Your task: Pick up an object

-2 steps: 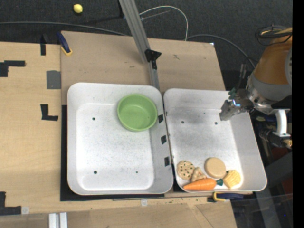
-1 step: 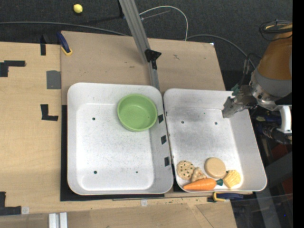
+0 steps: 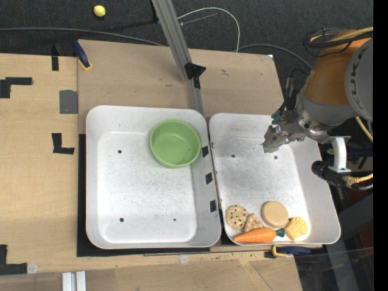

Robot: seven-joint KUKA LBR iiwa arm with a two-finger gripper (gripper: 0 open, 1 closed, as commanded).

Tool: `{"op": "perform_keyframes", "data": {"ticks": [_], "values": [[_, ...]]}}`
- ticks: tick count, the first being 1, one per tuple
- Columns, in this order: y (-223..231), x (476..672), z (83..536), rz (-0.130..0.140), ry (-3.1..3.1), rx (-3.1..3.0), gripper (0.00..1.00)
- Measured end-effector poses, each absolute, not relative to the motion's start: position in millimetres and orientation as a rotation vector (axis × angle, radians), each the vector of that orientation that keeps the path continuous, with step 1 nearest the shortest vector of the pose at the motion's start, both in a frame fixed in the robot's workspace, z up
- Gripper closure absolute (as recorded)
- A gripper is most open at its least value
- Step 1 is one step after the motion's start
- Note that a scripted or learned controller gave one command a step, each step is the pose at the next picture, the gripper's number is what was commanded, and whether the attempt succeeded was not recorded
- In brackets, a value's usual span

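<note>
In the right bin [image 3: 254,174], along the front wall, lie several small food items: a speckled cookie [image 3: 236,215], a round tan disc [image 3: 274,213], an orange carrot [image 3: 255,236] and a yellow ridged piece [image 3: 296,228]. A green bowl [image 3: 174,143] sits at the back of the left bin [image 3: 121,187]. My gripper [image 3: 273,140] hangs over the back right part of the right bin, well away from the food items, with nothing seen between its fingers.
A grey metal pole [image 3: 176,35] slants across the bench behind the bins. A white cable [image 3: 218,17] loops at the back. A small yellow ball [image 3: 99,10] lies on the dark floor far left. The arm's body [image 3: 339,83] overhangs the right bin's right side.
</note>
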State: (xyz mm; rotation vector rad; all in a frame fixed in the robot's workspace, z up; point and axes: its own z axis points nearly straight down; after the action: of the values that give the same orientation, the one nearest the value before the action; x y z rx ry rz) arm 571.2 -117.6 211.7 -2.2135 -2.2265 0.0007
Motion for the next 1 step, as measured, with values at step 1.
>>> {"op": "perform_keyframes", "data": {"ticks": [1], "values": [[-65.2, 562.9, 206.7, 0.001, -2.226, -2.212, 1.0]]}}
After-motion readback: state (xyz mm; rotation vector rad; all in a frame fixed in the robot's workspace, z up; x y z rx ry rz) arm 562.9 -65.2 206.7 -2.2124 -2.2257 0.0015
